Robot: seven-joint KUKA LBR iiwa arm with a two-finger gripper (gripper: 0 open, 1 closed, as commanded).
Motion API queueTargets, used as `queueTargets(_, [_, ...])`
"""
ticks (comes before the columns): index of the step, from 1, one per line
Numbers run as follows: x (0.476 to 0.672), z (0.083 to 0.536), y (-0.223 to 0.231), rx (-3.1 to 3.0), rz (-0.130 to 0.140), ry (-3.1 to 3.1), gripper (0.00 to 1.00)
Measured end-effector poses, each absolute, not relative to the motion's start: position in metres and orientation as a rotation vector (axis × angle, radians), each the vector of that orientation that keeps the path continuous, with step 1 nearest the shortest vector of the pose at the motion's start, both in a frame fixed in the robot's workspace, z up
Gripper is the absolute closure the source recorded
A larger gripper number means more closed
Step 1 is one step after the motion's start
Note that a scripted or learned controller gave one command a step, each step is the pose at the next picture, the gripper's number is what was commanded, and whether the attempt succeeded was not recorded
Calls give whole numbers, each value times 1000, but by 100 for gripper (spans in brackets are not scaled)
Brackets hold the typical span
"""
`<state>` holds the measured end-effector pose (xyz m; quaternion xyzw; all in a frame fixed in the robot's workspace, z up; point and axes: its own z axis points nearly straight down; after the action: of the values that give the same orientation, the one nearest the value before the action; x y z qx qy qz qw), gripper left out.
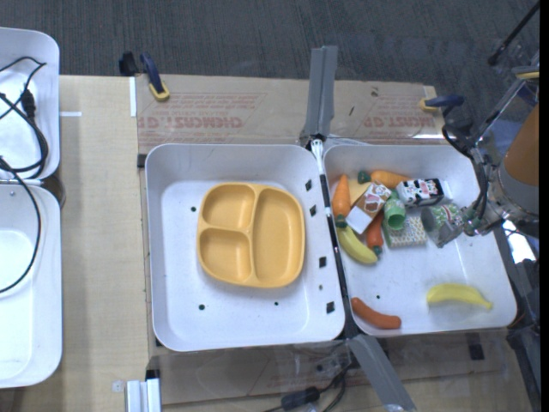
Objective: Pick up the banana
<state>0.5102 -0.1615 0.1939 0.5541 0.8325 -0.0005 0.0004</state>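
A yellow banana (459,296) lies flat near the front right corner of the right bin (429,323). A second banana (356,247) rests by that bin's left wall, under a heap of toy food. My gripper (474,222) hangs at the bin's right side, beside a crumpled green-grey packet (443,221). It sits well above and behind the front banana and is not touching it. The arm's orange band (525,154) shows at the right edge.
The heap holds a carrot (341,196), a red-white box (372,204), a green bottle (395,215) and a black-white carton (419,190). A red sausage (376,314) lies at the front left. The left bin (171,316) holds a yellow divided plate (252,233).
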Motion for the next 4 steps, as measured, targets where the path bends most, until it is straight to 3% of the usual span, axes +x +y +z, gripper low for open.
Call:
queueTargets(1, [510,194,-162,1740,-2,2615,0])
queueTargets(2, [527,201,-181,1877,-3,2518,0])
queueTargets(3, [528,210,-181,1874,-5,2520,100])
queueTargets(4, [528,210,-181,1874,-5,2520,0])
